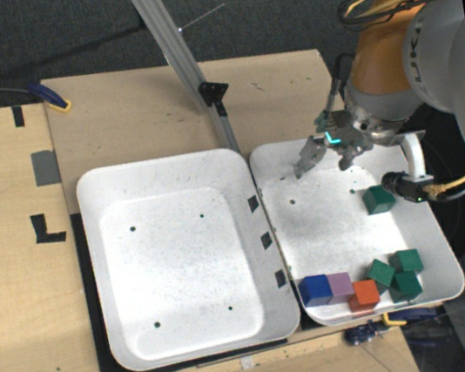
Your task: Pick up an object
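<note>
We find the two-finger gripper (326,154) spread wide with nothing between its fingers, poised over the far end of the right-hand shallow white bin (308,212), apparently clear of the floor, though the slanted view leaves that uncertain. The nearest candidate, a lone green block (378,199), lies near it. Other coloured blocks (363,282) cluster along the bin's near wall.

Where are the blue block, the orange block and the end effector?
blue block (315,289): camera view, top face.
orange block (365,293): camera view, top face.
end effector (325,158): camera view, midway between its fingertips.
</note>
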You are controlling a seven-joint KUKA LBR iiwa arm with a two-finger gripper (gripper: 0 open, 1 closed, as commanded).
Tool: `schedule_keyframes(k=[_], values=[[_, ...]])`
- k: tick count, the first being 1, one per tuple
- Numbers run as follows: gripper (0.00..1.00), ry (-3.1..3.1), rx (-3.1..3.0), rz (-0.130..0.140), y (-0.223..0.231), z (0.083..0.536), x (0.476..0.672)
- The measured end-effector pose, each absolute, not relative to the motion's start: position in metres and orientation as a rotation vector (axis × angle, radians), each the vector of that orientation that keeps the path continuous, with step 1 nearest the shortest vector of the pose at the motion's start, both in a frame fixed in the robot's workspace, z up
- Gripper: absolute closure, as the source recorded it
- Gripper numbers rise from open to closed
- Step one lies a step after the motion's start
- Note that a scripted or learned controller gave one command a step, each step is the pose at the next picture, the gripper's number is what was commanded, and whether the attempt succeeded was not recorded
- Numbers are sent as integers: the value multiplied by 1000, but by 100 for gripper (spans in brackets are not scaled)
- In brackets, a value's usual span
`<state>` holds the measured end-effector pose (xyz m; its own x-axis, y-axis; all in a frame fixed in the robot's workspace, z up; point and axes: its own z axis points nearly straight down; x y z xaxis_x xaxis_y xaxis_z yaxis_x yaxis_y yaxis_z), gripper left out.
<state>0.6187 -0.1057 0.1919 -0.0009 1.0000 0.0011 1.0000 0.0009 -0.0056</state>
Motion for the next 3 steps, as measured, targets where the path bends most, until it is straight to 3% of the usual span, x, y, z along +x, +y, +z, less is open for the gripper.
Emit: schedule_keyframes(k=[1, 3], values=[[0, -2223, -2218, 1, -106, 194, 620], [0, -2219, -2217, 8, -96, 91, 616]])
